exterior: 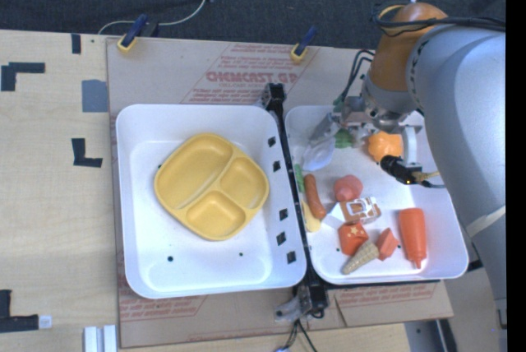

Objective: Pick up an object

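Currently listed: 1 small round orange plastic fruit (385,146), light, rigid, slick; take across its middle. Gripper (355,122) just beside it, grip state indiscernible.

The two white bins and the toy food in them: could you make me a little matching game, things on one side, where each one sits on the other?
Things:
1. yellow divided plate
2. orange bottle
3. ice cream cone
4. sausage

Places:
A. right bin, near its left wall
B. left bin, in the middle
C. right bin, near the front edge
D. right bin, near the right front corner

Pairs: 1-B, 2-D, 3-C, 4-A
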